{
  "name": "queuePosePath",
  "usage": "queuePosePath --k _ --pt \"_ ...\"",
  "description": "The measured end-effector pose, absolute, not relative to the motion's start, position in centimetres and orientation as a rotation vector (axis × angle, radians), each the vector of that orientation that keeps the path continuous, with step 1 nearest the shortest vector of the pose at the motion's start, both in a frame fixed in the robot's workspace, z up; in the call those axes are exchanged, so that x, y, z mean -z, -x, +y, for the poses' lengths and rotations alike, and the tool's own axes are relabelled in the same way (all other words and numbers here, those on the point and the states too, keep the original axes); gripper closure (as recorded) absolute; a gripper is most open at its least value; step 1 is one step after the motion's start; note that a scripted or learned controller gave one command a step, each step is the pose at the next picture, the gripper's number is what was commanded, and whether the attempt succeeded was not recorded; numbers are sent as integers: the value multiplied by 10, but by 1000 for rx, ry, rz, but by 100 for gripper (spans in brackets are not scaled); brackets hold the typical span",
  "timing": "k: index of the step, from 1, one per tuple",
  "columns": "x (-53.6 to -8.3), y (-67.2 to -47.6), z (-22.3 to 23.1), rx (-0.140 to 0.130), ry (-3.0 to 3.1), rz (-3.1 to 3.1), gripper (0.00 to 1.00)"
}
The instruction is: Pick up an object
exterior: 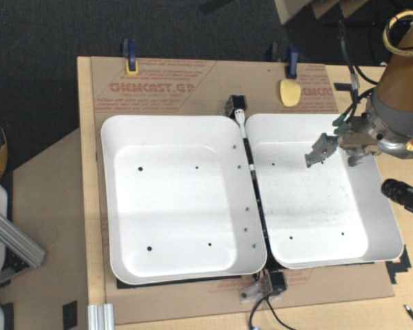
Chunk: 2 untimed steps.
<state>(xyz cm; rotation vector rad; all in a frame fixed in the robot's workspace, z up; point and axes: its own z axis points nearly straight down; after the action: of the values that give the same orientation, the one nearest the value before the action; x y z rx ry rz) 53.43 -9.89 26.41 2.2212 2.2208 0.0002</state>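
The tan board with red lettering covers the bench. It carries the two shallow white plastic bins, the left bin well away from the gripper and the right bin directly beneath it. The grey arm with its orange band comes in over the right bin's far corner. It ends in the grey two-finger gripper, which hangs above that bin's floor near its back wall.

At this angle and blur I cannot tell whether the jaws stand apart or together. Nothing can be seen caught in them, and they appear to touch nothing.

The one loose thing I can make out is a small pale yellow rounded piece. It lies on the board beyond the jaws, outside the right bin, just past its back rim and a little toward the left bin. A blue clamp stands just behind it.

It looks like foam or soft plastic, so probably light and slightly yielding, not fragile and not very slippery. It would likely slide on the board if nudged. A grip across its narrower width, from above, seems the best hold.
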Motion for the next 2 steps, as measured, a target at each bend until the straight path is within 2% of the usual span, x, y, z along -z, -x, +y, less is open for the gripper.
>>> queuePosePath --k 1,2 --pt "-465 -502 -66 -21 -2205 2216 0" --pt "-466 -503 -68 -4 -2216 2220 100"
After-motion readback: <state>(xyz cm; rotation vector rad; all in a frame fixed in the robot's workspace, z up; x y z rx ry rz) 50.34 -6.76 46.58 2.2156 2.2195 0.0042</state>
